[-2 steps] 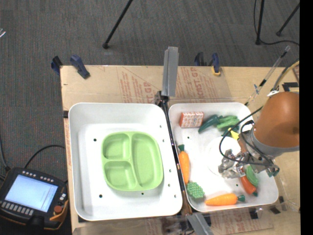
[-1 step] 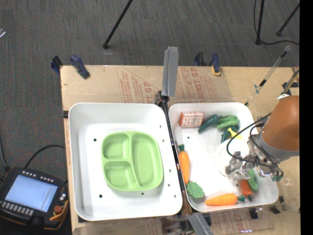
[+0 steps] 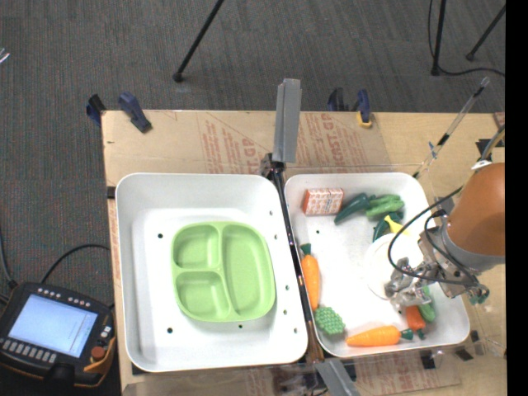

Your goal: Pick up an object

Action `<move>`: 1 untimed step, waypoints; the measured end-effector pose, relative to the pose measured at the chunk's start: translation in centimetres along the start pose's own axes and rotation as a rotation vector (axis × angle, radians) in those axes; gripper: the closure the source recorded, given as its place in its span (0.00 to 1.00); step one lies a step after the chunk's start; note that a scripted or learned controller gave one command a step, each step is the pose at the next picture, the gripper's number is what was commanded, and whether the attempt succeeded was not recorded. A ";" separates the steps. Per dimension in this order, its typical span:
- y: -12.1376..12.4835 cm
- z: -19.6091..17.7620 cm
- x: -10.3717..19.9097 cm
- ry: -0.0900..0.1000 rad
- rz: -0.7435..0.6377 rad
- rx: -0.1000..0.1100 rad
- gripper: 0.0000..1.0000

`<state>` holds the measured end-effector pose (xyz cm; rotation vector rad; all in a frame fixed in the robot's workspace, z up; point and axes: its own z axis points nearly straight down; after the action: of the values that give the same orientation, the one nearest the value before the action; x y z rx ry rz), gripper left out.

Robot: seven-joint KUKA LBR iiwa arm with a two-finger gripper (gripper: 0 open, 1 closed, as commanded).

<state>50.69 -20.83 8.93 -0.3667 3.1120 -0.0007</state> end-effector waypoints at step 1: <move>-1.4 0.0 -4.4 0.003 0.189 -0.002 1.00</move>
<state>55.24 -21.13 8.92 -0.0708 3.1354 0.0025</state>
